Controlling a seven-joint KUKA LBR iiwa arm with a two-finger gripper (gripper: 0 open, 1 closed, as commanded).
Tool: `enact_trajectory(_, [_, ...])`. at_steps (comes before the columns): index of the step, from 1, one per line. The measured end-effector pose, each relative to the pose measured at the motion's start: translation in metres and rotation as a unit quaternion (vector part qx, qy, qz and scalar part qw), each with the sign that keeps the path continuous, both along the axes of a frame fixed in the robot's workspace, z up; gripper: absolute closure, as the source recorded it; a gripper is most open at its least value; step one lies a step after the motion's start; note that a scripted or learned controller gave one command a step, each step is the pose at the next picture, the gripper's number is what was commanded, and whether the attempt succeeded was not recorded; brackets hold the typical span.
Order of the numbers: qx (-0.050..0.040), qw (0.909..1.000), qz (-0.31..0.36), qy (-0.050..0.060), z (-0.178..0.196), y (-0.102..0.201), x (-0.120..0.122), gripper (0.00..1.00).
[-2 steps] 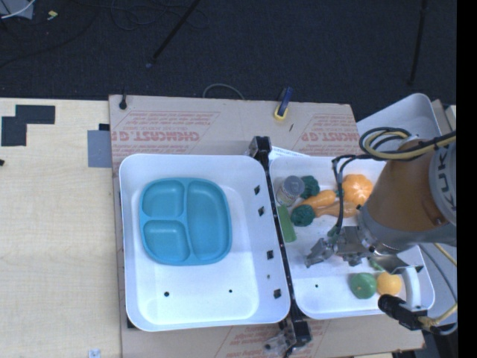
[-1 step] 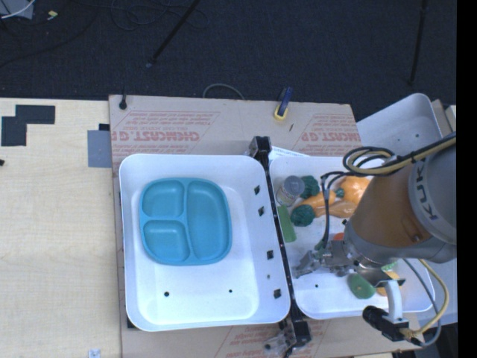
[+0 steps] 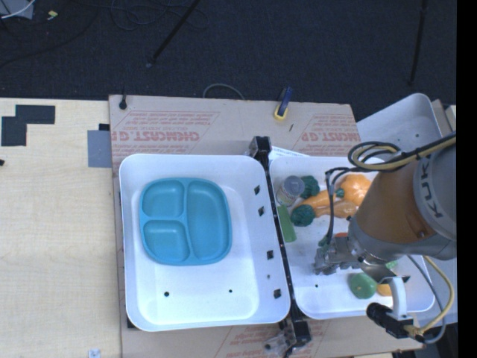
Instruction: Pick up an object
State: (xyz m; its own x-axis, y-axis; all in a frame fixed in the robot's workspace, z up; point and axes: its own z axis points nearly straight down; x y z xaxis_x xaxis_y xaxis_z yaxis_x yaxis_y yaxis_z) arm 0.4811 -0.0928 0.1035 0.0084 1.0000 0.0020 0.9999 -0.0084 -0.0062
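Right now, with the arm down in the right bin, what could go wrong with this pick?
The gripper sits low over bare bin floor in the right bin, so it may close on nothing.

The toys are crowded: the dark green toy, orange toy and small jar lie close together, so a grab there could knock neighbours aside.

The arm's bulk hides part of the light green piece, making contact hard to judge.

The arm (image 3: 406, 200) reaches in from the right, its orange band uppermost, wrist bent downward. The gripper (image 3: 326, 262) hangs low, pointing down and left.
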Motion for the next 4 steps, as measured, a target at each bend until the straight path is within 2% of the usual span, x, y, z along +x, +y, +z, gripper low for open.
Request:
enact_trajectory(2, [-0.0012, 1.0, 0.005, -0.005, 0.117, -0.003, -0.009, 1.0])
enact_trajectory(3, [-0.0007, 1.0, 0.005, -0.002, 0.124, -0.003, -0.009, 1.0])
enact_trajectory(4, [-0.0006, 1.0, 0.005, -0.003, 0.129, 0.017, 0.029, 1.0])
